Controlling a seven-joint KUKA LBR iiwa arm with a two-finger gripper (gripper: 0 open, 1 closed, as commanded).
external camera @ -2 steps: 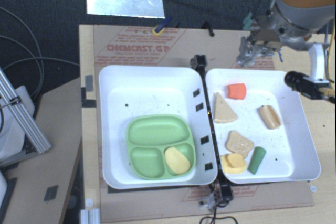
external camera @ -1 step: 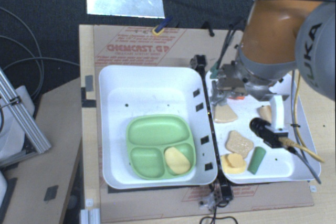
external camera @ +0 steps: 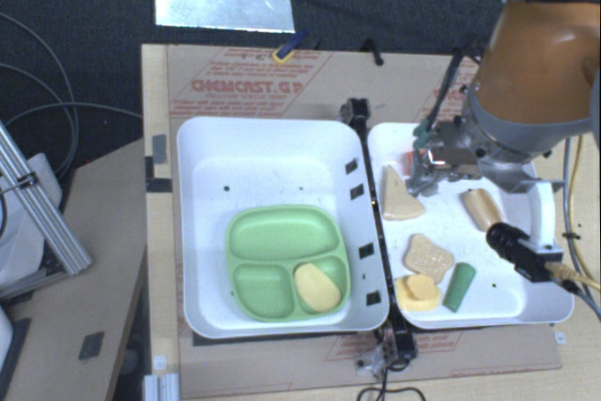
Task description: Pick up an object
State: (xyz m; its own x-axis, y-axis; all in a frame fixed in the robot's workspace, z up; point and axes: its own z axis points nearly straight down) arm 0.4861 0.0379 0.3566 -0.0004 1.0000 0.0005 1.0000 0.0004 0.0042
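My gripper [external camera: 423,172] hangs low over the upper left part of the right bin [external camera: 488,310], just above and beside a tan wedge-shaped piece [external camera: 402,198]. The arm's body hides most of the gripper. In the same bin lie a tan bread roll [external camera: 481,208], a brown toast-like piece [external camera: 428,256], a yellow piece [external camera: 419,292] and a green cylinder [external camera: 459,286]. A small reddish thing [external camera: 410,162] shows right next to the gripper.
The left bin [external camera: 263,146] bears a green divided plate [external camera: 282,239] with a yellow lemon-like object [external camera: 317,286] in its lower right compartment. A black divider [external camera: 368,202] separates the bins. A black fitting [external camera: 516,247] juts over the right bin's right side.
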